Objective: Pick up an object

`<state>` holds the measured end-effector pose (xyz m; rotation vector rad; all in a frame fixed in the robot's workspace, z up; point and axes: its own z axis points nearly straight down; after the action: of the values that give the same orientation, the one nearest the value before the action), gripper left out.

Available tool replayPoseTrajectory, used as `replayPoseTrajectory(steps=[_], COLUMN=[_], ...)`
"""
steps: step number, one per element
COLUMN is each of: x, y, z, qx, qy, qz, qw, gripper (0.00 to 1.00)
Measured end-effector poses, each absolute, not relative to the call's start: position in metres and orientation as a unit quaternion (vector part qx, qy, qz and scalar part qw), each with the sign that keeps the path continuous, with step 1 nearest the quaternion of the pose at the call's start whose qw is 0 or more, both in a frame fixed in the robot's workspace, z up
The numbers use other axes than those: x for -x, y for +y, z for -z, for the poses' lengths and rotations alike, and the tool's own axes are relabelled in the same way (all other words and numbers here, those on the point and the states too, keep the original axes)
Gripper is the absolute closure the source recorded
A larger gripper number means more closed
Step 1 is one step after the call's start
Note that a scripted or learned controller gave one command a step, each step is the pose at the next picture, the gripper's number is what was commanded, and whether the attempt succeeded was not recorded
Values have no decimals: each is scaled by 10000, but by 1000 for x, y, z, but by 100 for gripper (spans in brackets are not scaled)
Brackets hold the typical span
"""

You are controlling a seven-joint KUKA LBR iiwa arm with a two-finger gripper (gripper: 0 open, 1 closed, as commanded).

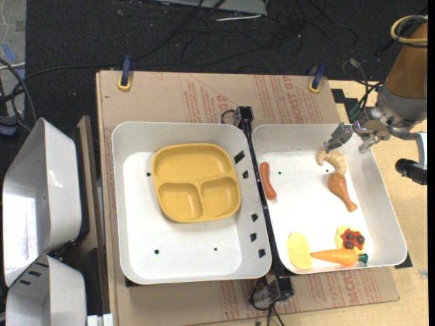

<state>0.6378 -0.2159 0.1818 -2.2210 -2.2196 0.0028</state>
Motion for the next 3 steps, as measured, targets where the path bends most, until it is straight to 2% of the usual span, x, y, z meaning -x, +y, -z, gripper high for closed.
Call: replayPoseTrajectory(steps=[1,2,3], x=[-636,-637,-642], y=[-210,-210,-213], z=[-138,-151,-195], qx=[7063,7058,7063], qy=[-7079,-7084,-7079], qz=[-11,5,10], qw=[13,-19,-23], gripper=[0,100,100])
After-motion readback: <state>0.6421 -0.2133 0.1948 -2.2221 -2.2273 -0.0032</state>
